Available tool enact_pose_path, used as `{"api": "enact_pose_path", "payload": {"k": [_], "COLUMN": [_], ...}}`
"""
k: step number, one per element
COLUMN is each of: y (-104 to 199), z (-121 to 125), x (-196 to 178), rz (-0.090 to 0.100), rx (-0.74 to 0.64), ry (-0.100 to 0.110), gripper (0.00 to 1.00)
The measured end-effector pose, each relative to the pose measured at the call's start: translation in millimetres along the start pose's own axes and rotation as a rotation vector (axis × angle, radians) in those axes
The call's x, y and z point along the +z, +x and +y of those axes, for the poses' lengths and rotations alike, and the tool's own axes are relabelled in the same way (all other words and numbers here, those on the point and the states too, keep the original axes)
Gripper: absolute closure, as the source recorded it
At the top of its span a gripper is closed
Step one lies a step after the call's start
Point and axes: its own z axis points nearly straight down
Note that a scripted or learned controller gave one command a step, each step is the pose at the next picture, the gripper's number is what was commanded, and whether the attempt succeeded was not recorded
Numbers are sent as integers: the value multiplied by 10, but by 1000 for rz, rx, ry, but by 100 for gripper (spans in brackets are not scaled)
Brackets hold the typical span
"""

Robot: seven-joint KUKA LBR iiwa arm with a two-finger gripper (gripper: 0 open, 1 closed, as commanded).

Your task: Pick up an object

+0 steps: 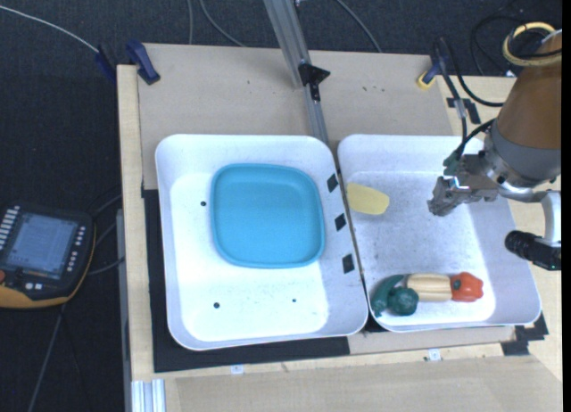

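table (232, 89): pale wood top, carries both white bins side by side, with dark carpet and loose cables around it
left bin (178, 250): sits just left of the right bin, their rims touching along the middle seam
right bin (419, 250): my landmark for everything below, speckled floor, rounded corners
arm (533, 120): comes in over the right bin's right rim, brownish-orange band on top and grey below it
blue plate (268, 214): squarish, lying flat in the left bin, well left of the right bin's rim
tool (444, 198): hangs over the upper right part of the right bin's floor, nothing gripped that I can see; honestly can't tell if the fingers are apart or together from this angle
pendant (40, 254): grey handheld screen thing on the floor, way off to the left of the right bin
wooden roller (430, 287): tan piece lying along the right bin's front wall, between the green and red bits
yellow piece (368, 199): flat, in the right bin's upper left corner area, well apart from the tool
green piece (395, 298): front left corner of the right bin, touching the roller's left end
red piece (467, 287): at the roller's right end, near the right bin's front wall
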Motion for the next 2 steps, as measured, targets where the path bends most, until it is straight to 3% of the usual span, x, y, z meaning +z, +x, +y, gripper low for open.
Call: {"api": "enact_pose_path", "payload": {"k": [2], "y": [1116], "z": [265], "x": [32], "rz": [2], "rx": [-4], "ry": [5], "gripper": [100]}}
